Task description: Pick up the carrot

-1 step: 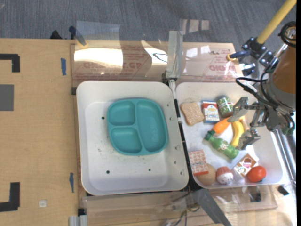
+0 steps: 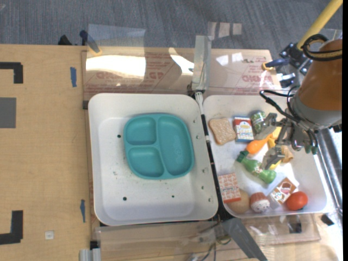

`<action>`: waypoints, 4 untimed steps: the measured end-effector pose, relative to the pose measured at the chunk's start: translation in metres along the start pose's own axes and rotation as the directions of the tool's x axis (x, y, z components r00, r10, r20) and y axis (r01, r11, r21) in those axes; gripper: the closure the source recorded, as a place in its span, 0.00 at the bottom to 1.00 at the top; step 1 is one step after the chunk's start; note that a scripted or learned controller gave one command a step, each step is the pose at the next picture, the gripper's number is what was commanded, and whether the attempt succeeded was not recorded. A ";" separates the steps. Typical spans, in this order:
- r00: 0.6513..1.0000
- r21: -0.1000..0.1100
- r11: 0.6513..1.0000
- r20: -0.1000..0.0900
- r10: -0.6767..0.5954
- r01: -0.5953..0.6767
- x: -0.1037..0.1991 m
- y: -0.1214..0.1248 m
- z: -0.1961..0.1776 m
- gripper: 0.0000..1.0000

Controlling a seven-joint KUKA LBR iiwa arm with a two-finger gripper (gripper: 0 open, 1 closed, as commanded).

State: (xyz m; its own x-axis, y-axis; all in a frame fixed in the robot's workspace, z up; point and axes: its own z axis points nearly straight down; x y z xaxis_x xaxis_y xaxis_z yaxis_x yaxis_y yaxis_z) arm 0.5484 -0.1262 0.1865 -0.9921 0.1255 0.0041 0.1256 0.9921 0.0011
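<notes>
Seen from above at a slant: a tan cardboard-covered surface (image 2: 38, 162) filling the left and lower frame, marked with black corner brackets and short strips of blue tape. Beyond it, across the top of the frame, grey carpeted floor (image 2: 163, 4). A clear plastic sheet (image 2: 136, 64) lying over the surface behind the bins, catching glare.

At centre, the left bin (image 2: 103, 200), white and shallow, holding a teal divided plate (image 2: 159, 145). Just beside it on the right, the right bin (image 2: 315, 194), crowded with toy food: a slice of bread (image 2: 221, 130) near the upper left, a small red-and-white carton (image 2: 243, 128) next to it, a green can (image 2: 258, 119) further right, a green bottle (image 2: 255, 167) lying tilted in the middle, a printed box (image 2: 229, 185) at the lower left, a red tomato (image 2: 296, 200) at the lower right.

The carrot (image 2: 258, 145), orange, in the middle of the right bin, between the carton and the green bottle, lying on the bin floor.

Entering from the right edge, the arm (image 2: 321, 86) with its orange band, over the right bin. The end effector (image 2: 277, 154) just right of the carrot, low among the toys; fingers apart or together — cannot tell amid the clutter. Nothing visibly clamped.
</notes>
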 end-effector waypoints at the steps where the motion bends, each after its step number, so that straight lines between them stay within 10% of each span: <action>1: 0.992 0.000 0.992 0.005 0.128 -0.128 -0.074 0.001 0.060 0.00; 4: 0.982 -0.010 0.982 0.034 0.188 -0.188 -0.078 -0.034 0.082 0.00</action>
State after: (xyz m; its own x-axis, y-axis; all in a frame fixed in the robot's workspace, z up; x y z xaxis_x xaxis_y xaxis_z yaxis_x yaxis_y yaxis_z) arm 0.6212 -0.1693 0.1042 -0.9504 0.3097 -0.0301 0.3095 0.9508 0.0099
